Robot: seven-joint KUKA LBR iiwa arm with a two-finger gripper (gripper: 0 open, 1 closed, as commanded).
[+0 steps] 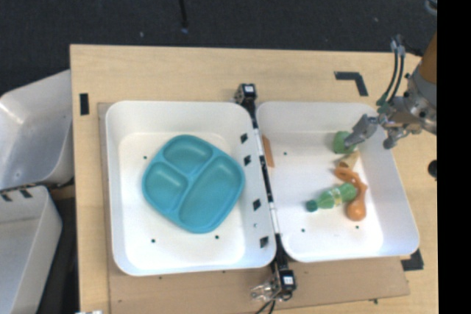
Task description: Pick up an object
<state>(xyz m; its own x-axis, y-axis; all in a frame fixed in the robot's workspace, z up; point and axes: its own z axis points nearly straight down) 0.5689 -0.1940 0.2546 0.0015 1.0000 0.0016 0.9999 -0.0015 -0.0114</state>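
Note:
My gripper [375, 134] hangs over the far right part of the right bin [294, 121], open, its two fingers spread and nothing between them. A round green object [341, 141] lies just left of the left finger [360, 132], close to it or touching it. Below that sit a curved orange object [353, 195] and a small green bottle [331, 198], side by side near the bin's middle right. A thin orange stick [268, 152] lies by the bin's left wall.
The left bin [118, 158] holds a blue divided plate [193, 182]. A black-clipped divider [259, 173] runs between the bins. White containers [29, 136] stand off the bench at the left.

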